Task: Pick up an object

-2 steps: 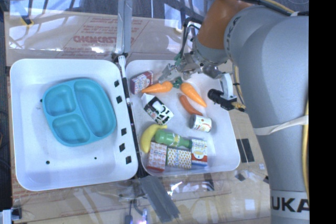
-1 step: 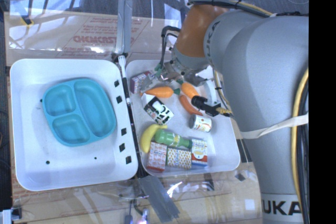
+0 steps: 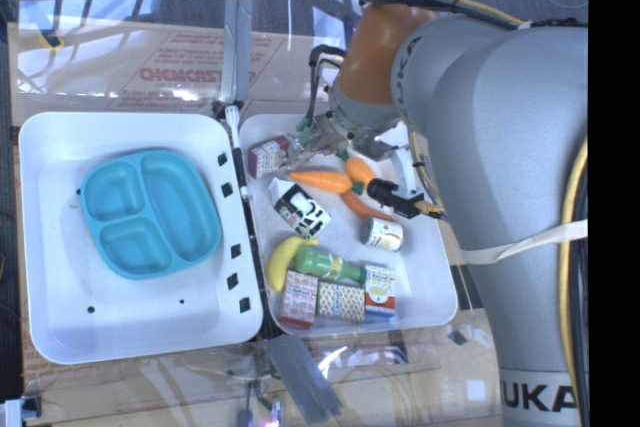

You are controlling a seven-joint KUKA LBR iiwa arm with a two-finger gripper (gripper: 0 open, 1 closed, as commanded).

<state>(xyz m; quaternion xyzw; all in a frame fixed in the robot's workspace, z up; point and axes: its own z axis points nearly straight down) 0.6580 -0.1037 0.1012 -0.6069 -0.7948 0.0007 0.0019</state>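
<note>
1. Camera view has our gripper (image 3: 308,137) low over the far end of the right bin (image 3: 432,307), hovering by a small carton (image 3: 267,156) at the bin's left wall

2. We can't tell from this angle whether it's wide, narrow or holding anything, the wrist crowds the spot

3. That carton looks like our nearest candidate: light, stiff card we'd guess, flat faces that should take a pinch across the short sides without slipping

4. Just beside it lies a carrot (image 3: 320,181), likely smooth plastic and tapered, so we'd expect it to squirt out unless taken at the thick middle

5. Nearer us, a banana (image 3: 281,261) and a green bottle (image 3: 328,266) touch, with three juice boxes (image 3: 338,300) packed along the front wall, awkward to get fingers between

6. A small can (image 3: 384,234) sits apart to the right, round and probably slick

7. Left bin (image 3: 40,315) carries a blue plate (image 3: 150,212), well apart from the action

8. Arm (image 3: 490,145) comes in from the right, elbow high, orange band (image 3: 375,50) above the wrist, wrist tipped down and leftward into the bin's far corner
</note>
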